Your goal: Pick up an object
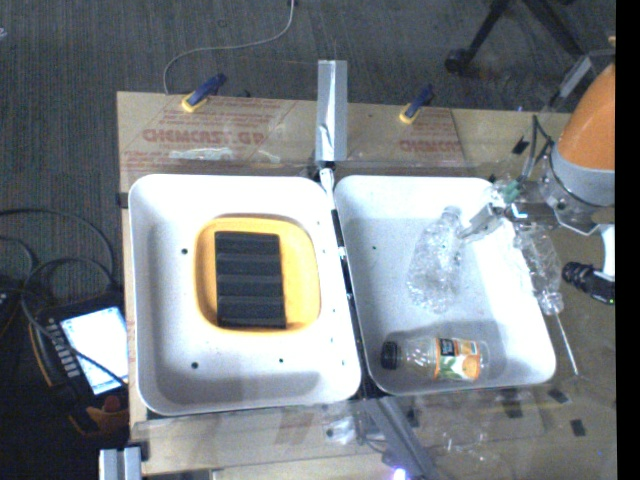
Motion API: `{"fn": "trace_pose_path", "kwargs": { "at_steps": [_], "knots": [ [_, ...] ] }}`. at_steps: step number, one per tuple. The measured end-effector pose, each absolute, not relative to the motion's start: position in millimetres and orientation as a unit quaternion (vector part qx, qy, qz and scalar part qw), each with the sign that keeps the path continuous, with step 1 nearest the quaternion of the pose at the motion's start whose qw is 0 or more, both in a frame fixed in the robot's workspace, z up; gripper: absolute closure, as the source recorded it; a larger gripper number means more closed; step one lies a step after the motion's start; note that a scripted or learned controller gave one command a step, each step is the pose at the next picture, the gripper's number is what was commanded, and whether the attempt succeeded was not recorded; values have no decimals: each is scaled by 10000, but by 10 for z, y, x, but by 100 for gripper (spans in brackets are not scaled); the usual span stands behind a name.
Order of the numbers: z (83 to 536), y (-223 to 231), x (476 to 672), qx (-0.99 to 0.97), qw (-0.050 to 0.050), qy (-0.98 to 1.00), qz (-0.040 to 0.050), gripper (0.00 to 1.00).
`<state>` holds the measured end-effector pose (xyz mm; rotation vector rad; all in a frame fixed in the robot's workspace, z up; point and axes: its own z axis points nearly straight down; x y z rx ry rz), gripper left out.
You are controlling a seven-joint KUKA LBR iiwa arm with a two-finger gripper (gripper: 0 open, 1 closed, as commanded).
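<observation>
In the right bin (385, 268), a crumpled clear plastic bottle (435, 258) lies near the middle. A small bottle with an orange label and dark cap (440, 356) rests on its side by the front wall. Another clear plastic bottle (540, 263) leans along the bin's right rim. In the left bin (165, 298) lies a yellow tray-like object with a black ribbed insert (255, 273). My gripper (497, 208) hangs over the back right part of the right bin, just right of the crumpled bottle's top. I see nothing held in it.
A metal post (330, 118) stands at the back between the bins. Two yellow-and-blue clamps (203, 91) hold the board at the back edge. The arm's orange band (600, 118) and grey wrist sit past the right bin's rim.
</observation>
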<state>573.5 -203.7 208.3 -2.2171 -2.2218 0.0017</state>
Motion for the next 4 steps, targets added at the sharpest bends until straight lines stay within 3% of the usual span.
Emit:
{"fn": "trace_pose_path", "kwargs": {
  "at_steps": [1,2,3,4],
  "knots": [
    [1066,-2012,4945,-6250,17,-7807,-3,0],
    [924,-2121,5483,-6720,13,-7405,-83,0],
    [1011,-2108,5490,-6712,7,-7412,-86,100],
    [1730,-1545,6121,-6825,-1,-7309,7,100]
  ]
}}
